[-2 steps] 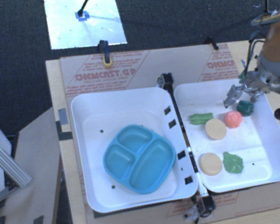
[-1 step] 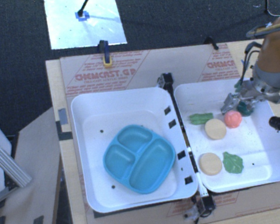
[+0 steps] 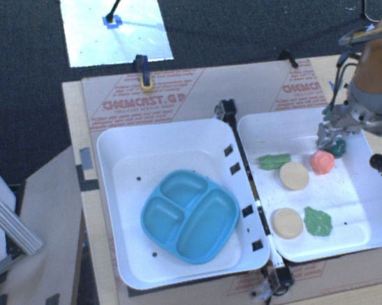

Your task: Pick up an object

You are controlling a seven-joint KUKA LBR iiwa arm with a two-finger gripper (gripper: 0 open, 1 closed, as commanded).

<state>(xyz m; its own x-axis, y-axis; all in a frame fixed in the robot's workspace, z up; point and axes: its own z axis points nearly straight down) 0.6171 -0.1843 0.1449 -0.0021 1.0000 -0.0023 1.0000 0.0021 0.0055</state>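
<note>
The right bin holds several small objects: a pink-red ball, a dark teal piece, a flat green piece, two tan discs and a green leafy piece. My gripper hangs low at the bin's back right. It is just above the teal piece and close behind the pink-red ball. The gripper's own body hides its tip, and nothing shows lifted off the bin floor.
A blue divided plate lies in the left bin. A black-clipped divider runs between the two bins. The arm's orange band and grey wrist reach in over the right bin's far right corner.
</note>
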